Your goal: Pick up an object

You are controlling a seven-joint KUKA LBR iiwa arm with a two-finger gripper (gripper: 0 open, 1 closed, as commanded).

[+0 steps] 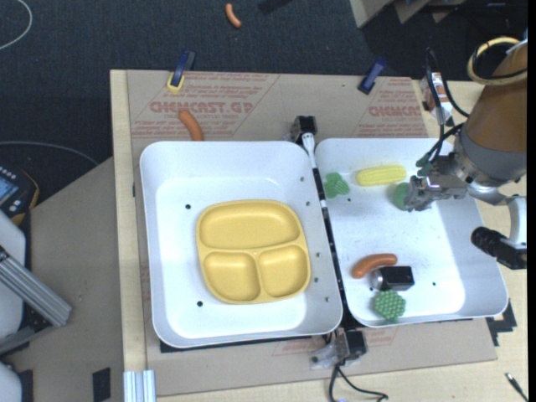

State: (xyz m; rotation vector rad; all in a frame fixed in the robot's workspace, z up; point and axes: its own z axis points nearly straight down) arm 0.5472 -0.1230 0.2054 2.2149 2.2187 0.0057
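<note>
I am watching the gripper (416, 193) working low in the right bin (444, 300), near its far edge, and it is sitting right over a small green piece (401, 195) just beside the yellow corn cob (380, 175). The wrist hardware is blocking my line of sight, so I cannot tell how the tool is set or whether that green piece is actually taken; it is probably the target, but I am not calling it held. Further out in the same bin, another green piece (336, 185) is lying near the divider, and toward the near side a red sausage (373, 264) is resting against a small black block (396, 277), with a green bumpy ball (389, 305) just below them. The left bin (167, 224) is carrying a yellow divided tray (251, 249). I am judging this as the grasp stage; next I am wanting a straight lift to show whether anything comes up.
</note>
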